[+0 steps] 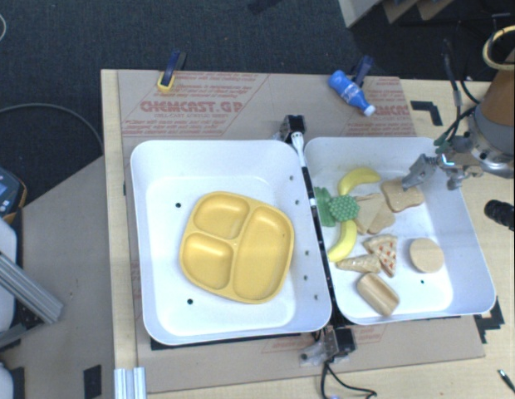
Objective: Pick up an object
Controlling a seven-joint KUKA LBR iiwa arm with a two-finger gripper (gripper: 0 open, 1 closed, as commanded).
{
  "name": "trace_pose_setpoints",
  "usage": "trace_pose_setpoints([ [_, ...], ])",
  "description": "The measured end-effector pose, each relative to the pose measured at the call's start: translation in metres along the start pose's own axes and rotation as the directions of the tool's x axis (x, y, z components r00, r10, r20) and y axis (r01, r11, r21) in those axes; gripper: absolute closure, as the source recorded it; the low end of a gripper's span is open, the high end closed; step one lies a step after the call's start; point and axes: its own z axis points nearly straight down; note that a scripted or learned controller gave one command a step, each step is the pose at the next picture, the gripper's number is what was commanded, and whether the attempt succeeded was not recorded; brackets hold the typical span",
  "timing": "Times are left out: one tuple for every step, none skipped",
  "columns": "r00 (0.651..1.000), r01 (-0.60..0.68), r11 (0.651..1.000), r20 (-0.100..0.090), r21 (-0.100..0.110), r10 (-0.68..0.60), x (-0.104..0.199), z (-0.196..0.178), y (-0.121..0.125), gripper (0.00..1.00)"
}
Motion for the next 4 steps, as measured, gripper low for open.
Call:
trace_pose_setpoints([
  [1.000,-0.001,1.000,0.000,0.002,0.001,0.008,0.055,-0.009,0.00],
  [1.000,-0.001,1.000,0.002,-0.006,0.001,0.008,0.074,-0.007,0.00],
  [1.000,-0.001,1.000,0.003,-0.014,0.001,0.008,0.061,-0.005,1.00],
  [1.000,0.000,1.000,0.006,-0.014,0.000,0.012,0.002,0.005,1.00],
])
